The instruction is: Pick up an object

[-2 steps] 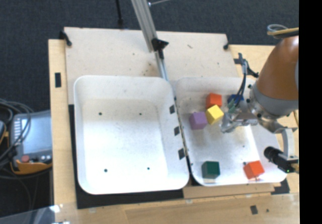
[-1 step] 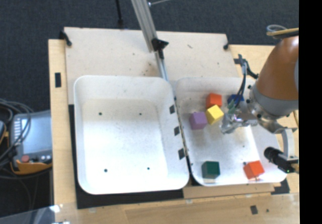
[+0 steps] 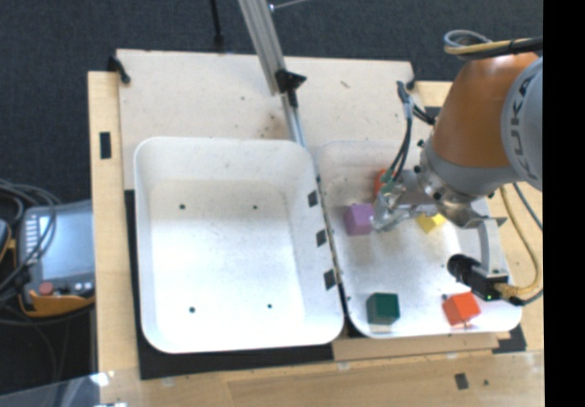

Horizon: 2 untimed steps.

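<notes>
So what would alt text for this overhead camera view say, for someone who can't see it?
A grey robot arm with an orange band reaches from the right into the right-hand shallow white bin, its gripper beside a small purple block. That bin also holds a green cube, an orange block and a yellow piece; the left white bin sits alongside.

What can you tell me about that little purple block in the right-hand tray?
The purple block is a small cube, pale violet, with a matte, plain look, perhaps foam or painted wood. It sits flat on the floor of the right bin, near the bin's left wall and toward the middle of its length. The claw hangs right beside it on its right; whether they touch is too close to tell. No other block touches it.
</notes>
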Available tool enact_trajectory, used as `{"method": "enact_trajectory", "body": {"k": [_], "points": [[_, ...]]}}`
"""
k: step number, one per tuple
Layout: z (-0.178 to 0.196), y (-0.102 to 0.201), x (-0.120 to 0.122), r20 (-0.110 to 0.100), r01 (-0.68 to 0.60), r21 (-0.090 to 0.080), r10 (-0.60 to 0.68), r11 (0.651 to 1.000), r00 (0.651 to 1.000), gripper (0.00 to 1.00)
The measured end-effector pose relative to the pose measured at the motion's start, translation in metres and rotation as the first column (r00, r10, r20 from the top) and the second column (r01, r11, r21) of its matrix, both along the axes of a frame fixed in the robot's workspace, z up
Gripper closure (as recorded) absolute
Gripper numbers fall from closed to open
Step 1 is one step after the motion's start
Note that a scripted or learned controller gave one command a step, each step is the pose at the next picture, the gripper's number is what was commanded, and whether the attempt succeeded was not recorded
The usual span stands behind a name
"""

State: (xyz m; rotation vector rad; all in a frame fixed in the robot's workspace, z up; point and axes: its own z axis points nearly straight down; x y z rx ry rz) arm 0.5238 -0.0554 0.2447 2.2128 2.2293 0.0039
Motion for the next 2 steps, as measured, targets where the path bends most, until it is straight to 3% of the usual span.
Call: {"method": "enact_trajectory", "body": {"k": [2], "points": [[0.011,0.105,0.033,0.0,-0.001,0.0,0.001,1.0,1.0,1.0]]}}
